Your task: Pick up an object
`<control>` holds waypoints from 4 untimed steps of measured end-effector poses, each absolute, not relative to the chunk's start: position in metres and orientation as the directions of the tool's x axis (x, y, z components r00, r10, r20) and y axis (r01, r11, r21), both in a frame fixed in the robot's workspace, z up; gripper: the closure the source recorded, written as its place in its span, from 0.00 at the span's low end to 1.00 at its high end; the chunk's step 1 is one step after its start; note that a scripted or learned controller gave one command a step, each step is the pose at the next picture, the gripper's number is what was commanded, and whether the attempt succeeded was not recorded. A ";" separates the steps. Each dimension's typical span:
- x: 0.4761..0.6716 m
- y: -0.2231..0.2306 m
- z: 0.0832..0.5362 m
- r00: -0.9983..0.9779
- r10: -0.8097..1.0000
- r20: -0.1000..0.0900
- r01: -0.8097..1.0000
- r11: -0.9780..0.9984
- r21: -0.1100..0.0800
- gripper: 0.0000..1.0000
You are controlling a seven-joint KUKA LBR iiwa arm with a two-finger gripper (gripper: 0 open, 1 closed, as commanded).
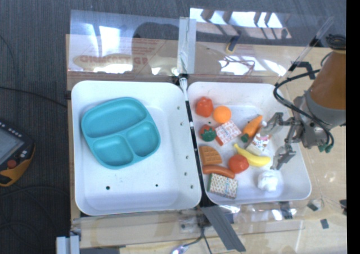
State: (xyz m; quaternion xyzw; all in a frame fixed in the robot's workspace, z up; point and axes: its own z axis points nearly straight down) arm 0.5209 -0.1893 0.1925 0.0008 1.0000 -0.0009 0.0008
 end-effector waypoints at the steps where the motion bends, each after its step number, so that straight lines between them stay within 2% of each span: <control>1: 0.574 -0.187 0.091 -0.997 -0.071 -0.011 -0.071 0.997 -0.006 0.00; 2: 0.520 -0.147 0.091 -0.999 -0.037 -0.015 -0.037 0.999 -0.005 0.00; 3: 0.610 -0.127 0.091 -1.000 0.007 -0.017 0.007 1.000 -0.004 0.00; 4: 0.538 -0.104 0.091 -0.998 0.060 -0.013 0.060 0.998 -0.002 0.00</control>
